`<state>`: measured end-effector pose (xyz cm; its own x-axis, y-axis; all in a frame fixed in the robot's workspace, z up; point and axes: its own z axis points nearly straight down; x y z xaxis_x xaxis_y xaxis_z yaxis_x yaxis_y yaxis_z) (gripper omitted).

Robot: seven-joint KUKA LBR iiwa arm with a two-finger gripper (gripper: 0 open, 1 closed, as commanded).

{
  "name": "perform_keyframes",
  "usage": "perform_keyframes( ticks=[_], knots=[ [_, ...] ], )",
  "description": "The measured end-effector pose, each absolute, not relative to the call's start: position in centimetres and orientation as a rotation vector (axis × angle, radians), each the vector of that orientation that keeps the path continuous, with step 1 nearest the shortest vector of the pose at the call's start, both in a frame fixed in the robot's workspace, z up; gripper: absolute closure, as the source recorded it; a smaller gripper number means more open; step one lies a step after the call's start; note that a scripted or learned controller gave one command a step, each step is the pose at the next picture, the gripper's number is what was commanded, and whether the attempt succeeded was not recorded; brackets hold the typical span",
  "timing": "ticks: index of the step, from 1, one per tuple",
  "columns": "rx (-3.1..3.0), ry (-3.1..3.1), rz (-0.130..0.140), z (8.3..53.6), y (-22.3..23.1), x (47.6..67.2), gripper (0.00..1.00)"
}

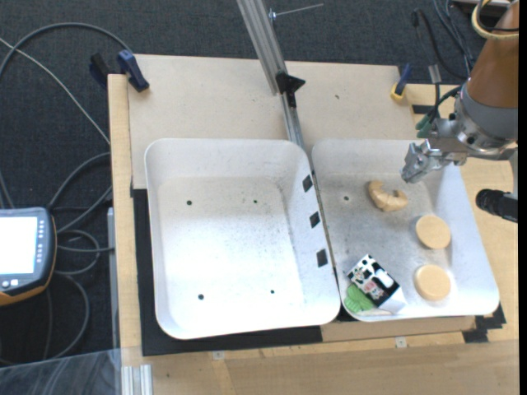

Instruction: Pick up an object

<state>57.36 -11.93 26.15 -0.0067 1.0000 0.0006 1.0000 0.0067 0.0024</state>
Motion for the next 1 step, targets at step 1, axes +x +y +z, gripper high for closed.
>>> perform_keyframes(
  ticks=[1],
  knots=[
    [2.214,2.228,0.004,24.85,-6.68,59.74,1.00]
  ],
)
